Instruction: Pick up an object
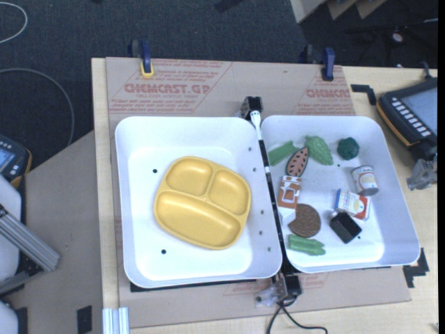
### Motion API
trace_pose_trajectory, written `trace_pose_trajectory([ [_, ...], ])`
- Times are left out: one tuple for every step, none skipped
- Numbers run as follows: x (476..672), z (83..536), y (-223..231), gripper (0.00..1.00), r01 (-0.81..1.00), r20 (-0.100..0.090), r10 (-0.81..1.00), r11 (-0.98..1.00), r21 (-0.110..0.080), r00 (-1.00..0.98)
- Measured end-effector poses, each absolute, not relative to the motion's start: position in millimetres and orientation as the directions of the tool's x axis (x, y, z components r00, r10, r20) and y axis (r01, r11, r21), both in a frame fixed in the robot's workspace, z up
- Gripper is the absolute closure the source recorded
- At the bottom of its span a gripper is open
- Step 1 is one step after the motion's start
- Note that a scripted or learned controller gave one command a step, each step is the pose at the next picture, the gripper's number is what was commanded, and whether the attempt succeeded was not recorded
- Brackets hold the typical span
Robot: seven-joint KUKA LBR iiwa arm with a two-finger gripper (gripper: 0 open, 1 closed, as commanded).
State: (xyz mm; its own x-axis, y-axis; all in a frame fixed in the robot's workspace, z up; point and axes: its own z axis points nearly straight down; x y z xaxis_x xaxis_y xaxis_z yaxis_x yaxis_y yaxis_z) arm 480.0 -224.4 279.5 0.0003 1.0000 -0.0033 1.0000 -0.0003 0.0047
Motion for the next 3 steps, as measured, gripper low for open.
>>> trace_pose_trajectory([
  [480.6, 289.8, -224.7, 1.0, 1.0, -0.006, 1.0, 0.0, 0.008, 0.0],
  [481.2, 300.1, -224.9, 1.0, 1.0, -0.007, 1.0, 0.0, 0.011, 0.0],
  [481.9, 310.4, -225.2, 1.0, 1.0, -0.009, 1.0, 0.0, 0.014, 0.0],
])
